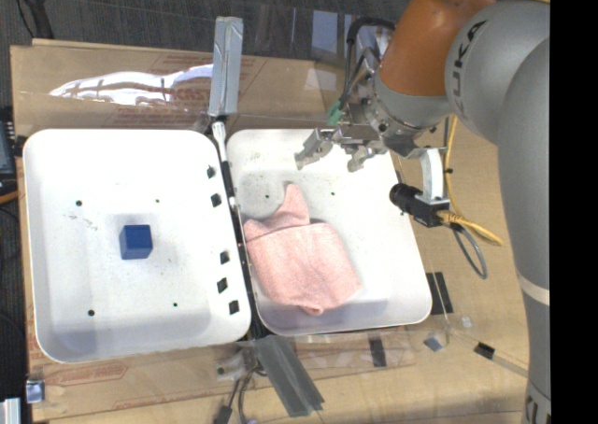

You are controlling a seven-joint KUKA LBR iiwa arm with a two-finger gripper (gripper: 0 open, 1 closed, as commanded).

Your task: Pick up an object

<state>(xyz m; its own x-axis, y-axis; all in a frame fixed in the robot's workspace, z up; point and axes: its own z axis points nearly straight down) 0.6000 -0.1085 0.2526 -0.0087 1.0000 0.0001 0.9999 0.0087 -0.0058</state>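
Pink terry cloth [301, 263], soft and crumpled into a rough folded heap, lies in the right white plastic bin [404, 254] toward its near left corner. Small blue cube [136, 241], hard-edged, sits in the left white bin [56, 179]. Metal two-finger gripper [333, 154] hovers above the right bin's far edge, fingers spread apart, holding nothing.

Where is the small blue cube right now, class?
The small blue cube sits in the left white bin, near its middle, far from the pink folded cloth in the right white bin.
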